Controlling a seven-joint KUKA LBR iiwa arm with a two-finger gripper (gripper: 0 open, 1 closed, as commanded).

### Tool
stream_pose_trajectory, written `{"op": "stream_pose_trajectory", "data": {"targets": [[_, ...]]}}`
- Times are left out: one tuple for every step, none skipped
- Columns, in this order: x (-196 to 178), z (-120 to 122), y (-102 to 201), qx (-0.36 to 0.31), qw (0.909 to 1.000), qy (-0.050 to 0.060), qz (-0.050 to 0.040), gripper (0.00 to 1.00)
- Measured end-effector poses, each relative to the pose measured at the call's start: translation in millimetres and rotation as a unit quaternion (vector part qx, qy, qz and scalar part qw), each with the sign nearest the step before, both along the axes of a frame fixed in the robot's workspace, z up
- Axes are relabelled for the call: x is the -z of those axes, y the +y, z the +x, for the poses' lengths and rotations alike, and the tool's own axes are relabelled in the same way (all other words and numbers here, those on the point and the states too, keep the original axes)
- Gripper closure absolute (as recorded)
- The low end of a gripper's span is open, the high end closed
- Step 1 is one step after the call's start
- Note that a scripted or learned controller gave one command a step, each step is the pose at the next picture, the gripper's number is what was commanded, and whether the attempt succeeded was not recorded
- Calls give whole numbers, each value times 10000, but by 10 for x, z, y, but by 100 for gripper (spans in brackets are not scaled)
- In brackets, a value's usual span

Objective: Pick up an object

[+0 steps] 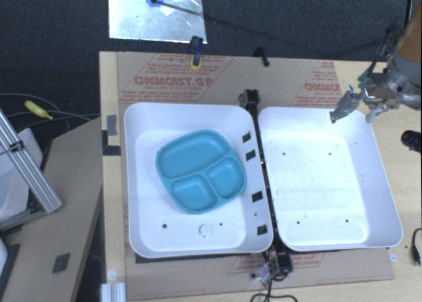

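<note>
One arm: reaching in from the right, wrist above the far right corner of the right bin (379, 182)
Gripper (357, 106): two fingers spread apart, nothing between them, hanging over the bin's far rim
Plate (201, 170): blue, three compartments, lying flat in the left bin (142, 162), well apart from the gripper
Board (178, 76) under the bins: red print, partly readable as "CHEMCAST GP"
Clamp (196, 52): yellow and blue, at the board's far edge
</note>
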State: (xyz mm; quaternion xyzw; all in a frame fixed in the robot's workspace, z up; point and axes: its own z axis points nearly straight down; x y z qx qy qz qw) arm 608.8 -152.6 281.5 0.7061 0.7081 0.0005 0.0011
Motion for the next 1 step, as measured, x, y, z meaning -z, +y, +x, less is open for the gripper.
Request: {"op": "stream_pose_trajectory", "data": {"targets": [[198, 210, 948, -53, 10000, 3, 25, 0]]}}
